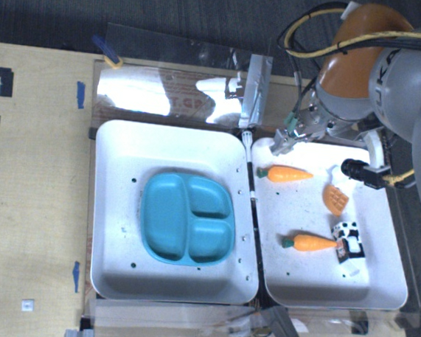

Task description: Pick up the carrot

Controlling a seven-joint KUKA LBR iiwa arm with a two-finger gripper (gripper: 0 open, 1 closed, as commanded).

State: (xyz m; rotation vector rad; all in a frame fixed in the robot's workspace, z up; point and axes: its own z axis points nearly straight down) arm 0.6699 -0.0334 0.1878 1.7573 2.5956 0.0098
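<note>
Two carrots in the right bin, my end effector above its far edge

Two white bins sit side by side on the desk (24, 183). The left bin (116, 147) holds a blue divided plate (187, 217) near its middle. The right bin (384, 284) holds the carrots. One carrot (288, 174) lies near the far left corner of that bin, its green end toward the wall between the bins. The other carrot (313, 243) lies nearer the middle, also with its green end to the left. Between them, toward the right side, lies a small orange ridged piece (335, 199). Just right of the nearer carrot's tip sits a small black-and-white toy (349, 239), touching it or almost so.

My end effector (289, 140) hangs over the far edge of the right bin, just above the farther carrot and a little left of its middle. It holds nothing that I can see, and I cannot tell how wide it stands. A black part of my wrist (360, 171) juts out over the bin's far right corner.
</note>
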